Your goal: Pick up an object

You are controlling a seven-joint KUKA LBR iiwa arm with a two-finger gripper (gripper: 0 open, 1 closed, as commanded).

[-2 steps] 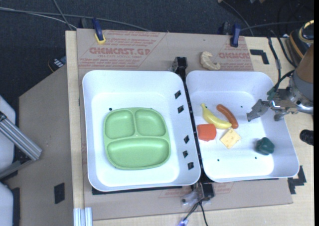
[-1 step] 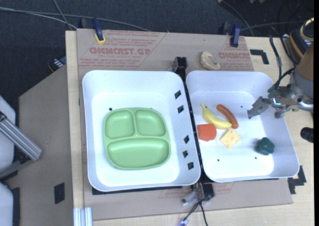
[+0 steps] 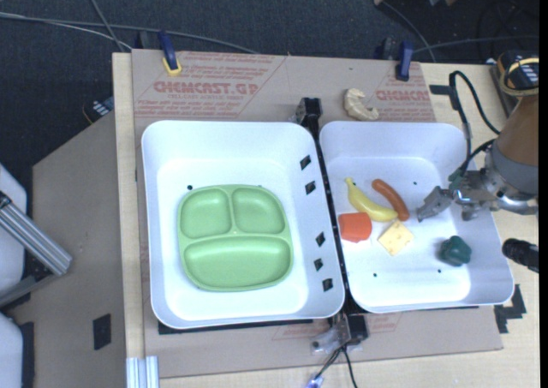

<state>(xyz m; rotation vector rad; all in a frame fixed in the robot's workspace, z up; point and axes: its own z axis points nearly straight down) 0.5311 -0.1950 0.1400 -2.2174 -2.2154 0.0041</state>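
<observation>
The right bin [image 3: 411, 142] holds a yellow banana [image 3: 365, 200], a red-orange sausage [image 3: 391, 197], an orange-red block [image 3: 355, 226], a yellow cheese wedge [image 3: 395, 238] and a dark green lump [image 3: 455, 249]. My gripper [image 3: 451, 205] hangs over the right side of this bin, to the right of the sausage and above the green lump. Its fingers are spread open, and I see nothing between them.
In the left bin [image 3: 163, 164] lies a light green divided plate [image 3: 235, 236]. A small beige object [image 3: 360, 104] rests on the cardboard behind the right bin. Black clips line the divider between the bins. Cables run along the right edge.
</observation>
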